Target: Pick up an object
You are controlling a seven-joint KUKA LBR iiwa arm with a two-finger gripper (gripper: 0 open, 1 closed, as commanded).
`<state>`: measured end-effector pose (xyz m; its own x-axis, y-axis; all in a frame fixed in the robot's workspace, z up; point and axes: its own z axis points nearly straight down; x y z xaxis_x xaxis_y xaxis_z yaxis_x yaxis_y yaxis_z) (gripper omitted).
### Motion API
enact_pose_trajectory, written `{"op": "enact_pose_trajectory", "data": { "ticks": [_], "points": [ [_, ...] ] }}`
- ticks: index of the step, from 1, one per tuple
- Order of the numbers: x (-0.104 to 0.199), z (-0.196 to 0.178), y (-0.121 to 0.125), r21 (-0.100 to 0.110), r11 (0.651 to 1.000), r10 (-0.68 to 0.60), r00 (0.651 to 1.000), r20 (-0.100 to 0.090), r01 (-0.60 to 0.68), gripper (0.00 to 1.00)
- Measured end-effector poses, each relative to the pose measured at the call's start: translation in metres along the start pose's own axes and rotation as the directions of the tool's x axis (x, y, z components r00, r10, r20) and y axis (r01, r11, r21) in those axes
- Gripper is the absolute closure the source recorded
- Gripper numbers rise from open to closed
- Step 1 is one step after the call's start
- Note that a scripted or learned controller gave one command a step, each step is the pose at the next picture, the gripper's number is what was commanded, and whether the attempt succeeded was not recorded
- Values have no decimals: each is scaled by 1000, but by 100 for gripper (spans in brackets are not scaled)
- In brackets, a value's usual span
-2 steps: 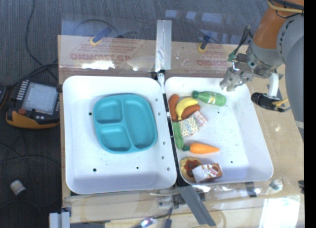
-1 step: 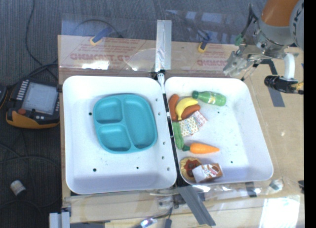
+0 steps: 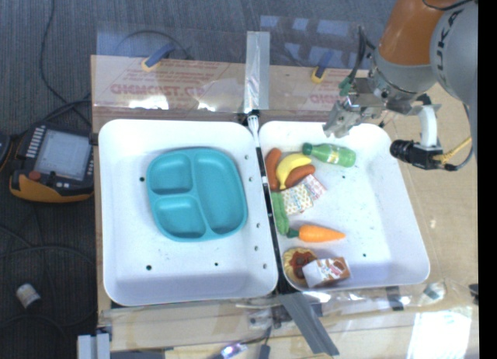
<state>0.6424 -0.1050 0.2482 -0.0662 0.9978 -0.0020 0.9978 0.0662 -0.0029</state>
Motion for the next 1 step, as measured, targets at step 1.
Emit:
{"op": "enact_pose_trajectory", "data": {
  "ticks": [1],
  "points": [
    [39,66,-62,0,987,-161,987,-3,161,100]
  ]
}}
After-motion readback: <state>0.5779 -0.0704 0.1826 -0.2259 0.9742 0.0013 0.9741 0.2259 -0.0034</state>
